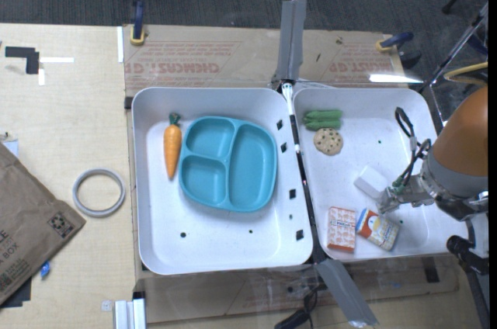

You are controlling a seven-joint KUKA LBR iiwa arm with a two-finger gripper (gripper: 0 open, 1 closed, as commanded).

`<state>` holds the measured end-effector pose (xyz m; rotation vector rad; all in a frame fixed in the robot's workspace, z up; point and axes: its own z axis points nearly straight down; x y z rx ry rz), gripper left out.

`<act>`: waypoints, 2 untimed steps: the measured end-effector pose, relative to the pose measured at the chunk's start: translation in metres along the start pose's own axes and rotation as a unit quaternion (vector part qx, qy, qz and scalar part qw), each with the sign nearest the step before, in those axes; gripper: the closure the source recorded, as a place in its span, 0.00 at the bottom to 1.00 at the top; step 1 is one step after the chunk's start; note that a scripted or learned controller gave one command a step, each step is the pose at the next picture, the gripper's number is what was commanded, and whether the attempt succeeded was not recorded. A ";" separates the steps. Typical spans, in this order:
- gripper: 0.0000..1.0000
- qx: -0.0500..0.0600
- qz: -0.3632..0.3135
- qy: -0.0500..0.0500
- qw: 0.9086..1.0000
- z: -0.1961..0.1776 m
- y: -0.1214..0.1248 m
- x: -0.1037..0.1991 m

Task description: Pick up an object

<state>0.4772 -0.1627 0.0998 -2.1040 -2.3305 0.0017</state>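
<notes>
Objects lie scattered in the right bin (423, 106): green pods (323, 118) and a cookie (328, 141) near the far wall, a red-and-white carton (342, 230) and a small snack packet (378, 230) near the front. The gripper (390, 199) hangs low just above the snack packet, beside a pale block (370, 183); how it is set cannot be told from this angle. A carrot (172, 150) and teal divided plate (230, 163) sit in the left bin (155, 242).
</notes>
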 end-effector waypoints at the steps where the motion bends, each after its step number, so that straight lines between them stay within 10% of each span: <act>1: 0.00 0.000 0.000 0.000 1.000 0.000 0.000 0.000; 2: 0.00 0.000 0.044 0.000 0.999 0.009 0.002 0.016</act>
